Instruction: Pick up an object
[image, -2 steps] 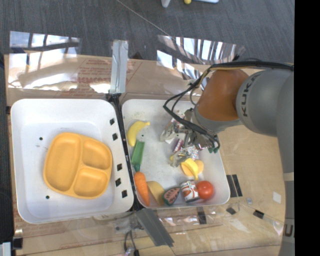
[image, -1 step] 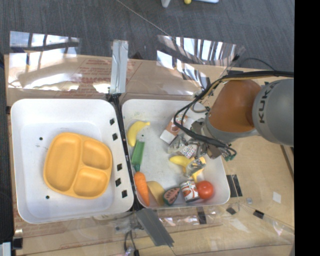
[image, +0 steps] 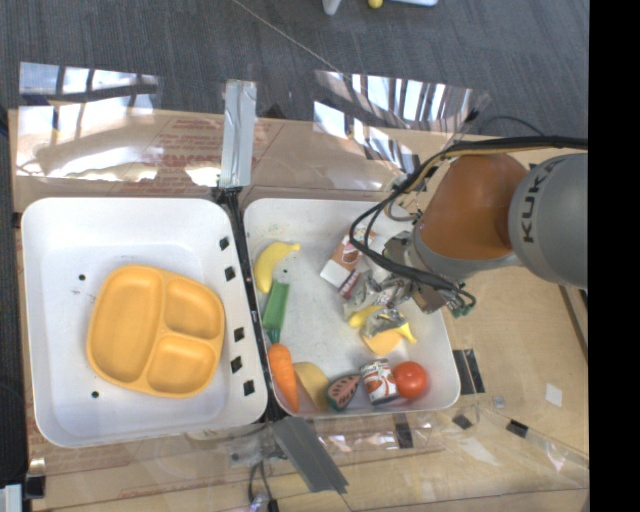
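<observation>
The gripper hangs low over the toys at the right bin's 3 o'clock, probably to grasp one. Its grip I cannot tell.

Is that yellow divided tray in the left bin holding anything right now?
Empty. The yellow tray lies flat in the left bin, all three compartments showing bare yellow.

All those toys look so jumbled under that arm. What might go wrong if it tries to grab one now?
The gripper sits low in the right bin, amid a tight cluster of a small carton and yellow pieces. It could pinch two at once, or nudge them aside and close on nothing. The tomato may roll off if bumped.
</observation>
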